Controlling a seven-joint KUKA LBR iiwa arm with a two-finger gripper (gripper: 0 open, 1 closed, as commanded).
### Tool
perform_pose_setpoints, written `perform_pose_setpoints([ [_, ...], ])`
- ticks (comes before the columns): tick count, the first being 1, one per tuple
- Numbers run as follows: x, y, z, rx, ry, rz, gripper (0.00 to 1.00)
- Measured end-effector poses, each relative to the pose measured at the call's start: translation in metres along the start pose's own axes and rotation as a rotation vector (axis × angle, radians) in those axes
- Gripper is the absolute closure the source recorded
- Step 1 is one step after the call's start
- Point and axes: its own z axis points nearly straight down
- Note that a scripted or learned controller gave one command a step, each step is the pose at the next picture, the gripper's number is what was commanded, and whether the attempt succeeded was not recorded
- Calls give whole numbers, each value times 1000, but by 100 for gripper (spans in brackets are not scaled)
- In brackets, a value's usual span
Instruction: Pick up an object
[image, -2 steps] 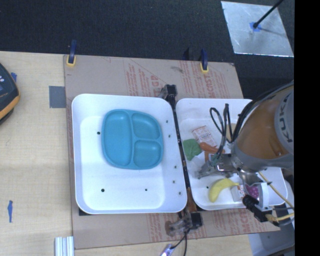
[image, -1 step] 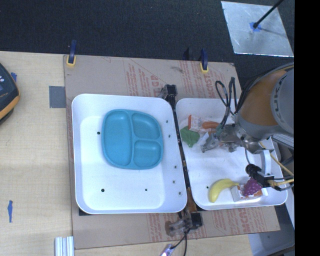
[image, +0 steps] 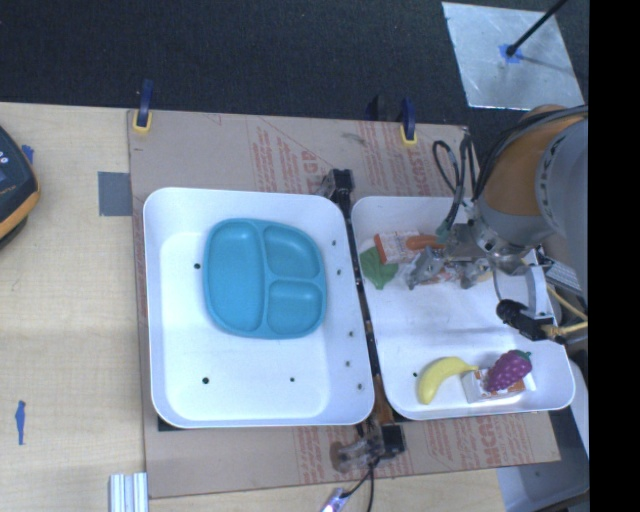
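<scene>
In the right bin (image: 455, 320), my gripper (image: 443, 272) hangs low near the back left part, open, with bare white floor between its fingers. A green toy piece (image: 375, 268) lies just left of it, and an orange and white piece (image: 405, 243) lies just behind it. At the front of the same bin rest a yellow banana (image: 443, 378) and a bunch of purple grapes (image: 509, 368). The arm's grey body with its orange band (image: 520, 185) covers the bin's back right corner.
The left bin (image: 175, 390) holds a blue divided plate (image: 265, 277) toward its back. A black cable end (image: 520, 318) hangs off the arm over the right bin's right side. Clamps hold the cardboard sheet (image: 260, 150) at its far edge.
</scene>
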Motion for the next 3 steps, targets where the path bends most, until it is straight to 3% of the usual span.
perform_pose_setpoints([
  [1,-41,30,-1,1,-1,4,0],
  [2,-61,32,0,4,16,-2,0],
  [3,-60,34,0,-1,15,-2,0],
])
